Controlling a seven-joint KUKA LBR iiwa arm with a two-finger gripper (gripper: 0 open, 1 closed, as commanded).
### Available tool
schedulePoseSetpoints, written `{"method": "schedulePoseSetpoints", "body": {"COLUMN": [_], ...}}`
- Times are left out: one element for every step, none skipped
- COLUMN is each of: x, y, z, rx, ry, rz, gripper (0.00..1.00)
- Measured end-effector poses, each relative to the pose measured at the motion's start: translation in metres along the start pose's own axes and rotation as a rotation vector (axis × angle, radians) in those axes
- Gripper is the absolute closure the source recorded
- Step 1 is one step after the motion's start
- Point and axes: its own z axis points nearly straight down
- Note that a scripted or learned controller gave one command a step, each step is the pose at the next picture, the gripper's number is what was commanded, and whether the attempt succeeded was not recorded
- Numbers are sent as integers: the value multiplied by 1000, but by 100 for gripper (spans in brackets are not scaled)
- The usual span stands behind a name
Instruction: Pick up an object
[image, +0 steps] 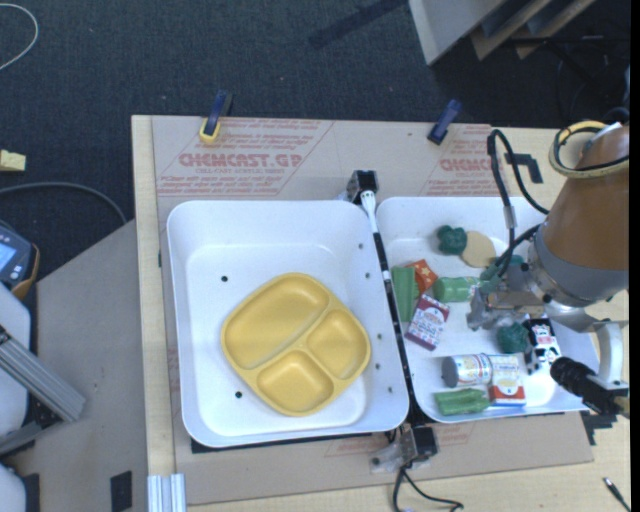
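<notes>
On the counter (160, 300), the left white bin (200, 240) holds a yellow three-compartment tray (295, 343), lying flat and well apart from the action. Across the divider, the right white bin (400, 225) is crowded: a green packet (404, 290) and a red-and-white sachet (428, 325) sit just beside its left wall, a dark green lump (451, 239) and a tan disc (480, 248) lie toward the back, and a small labelled bottle (484, 369) rests on its side near a green piece (460, 402) at the front. The end effector (500, 315) hangs low over the middle of this clutter, near a teal object (512, 337); whether it is apart, together or clamped on anything cannot be told from here. The risks, by this reading: the tight packing may let it nudge neighbours aside, pinch two items at once, or come away with nothing.
</notes>
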Motion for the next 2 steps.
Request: {"method": "schedulePoseSetpoints", "body": {"x": [9, 13], "y": [12, 14], "z": [-14, -10], "rx": [-11, -7], "ry": [-4, -2], "rz": [-3, -3], "gripper": [100, 100]}}
